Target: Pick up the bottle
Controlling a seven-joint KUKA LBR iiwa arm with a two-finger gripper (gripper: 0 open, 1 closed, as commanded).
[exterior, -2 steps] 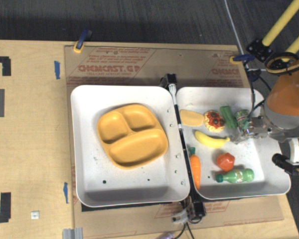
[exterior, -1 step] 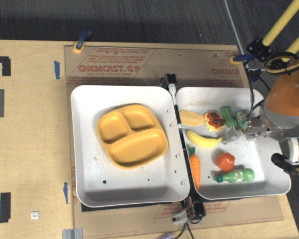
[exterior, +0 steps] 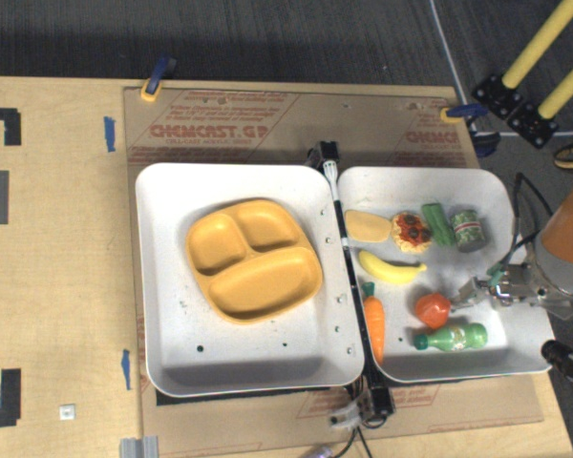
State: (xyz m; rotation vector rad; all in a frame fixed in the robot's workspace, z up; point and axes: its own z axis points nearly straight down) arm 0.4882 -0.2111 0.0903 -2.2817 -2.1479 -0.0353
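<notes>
The bottle (exterior: 451, 338) is green with a lighter label and lies on its side near the front edge of the right bin (exterior: 492, 189). My gripper (exterior: 476, 292) reaches in from the right edge, a little above and to the right of the bottle, close to a red tomato (exterior: 433, 306). Nothing is visibly held in it. The arm's orange band (exterior: 563, 239) sits at the frame's right edge.
The right bin also holds a carrot (exterior: 373, 324), a banana (exterior: 392, 268), a pale yellow slice (exterior: 368, 225), a red-and-yellow toy (exterior: 411, 232), a green piece (exterior: 436, 224) and a can (exterior: 467, 229). An orange divided plate (exterior: 255, 258) lies in the left bin (exterior: 162, 284).
</notes>
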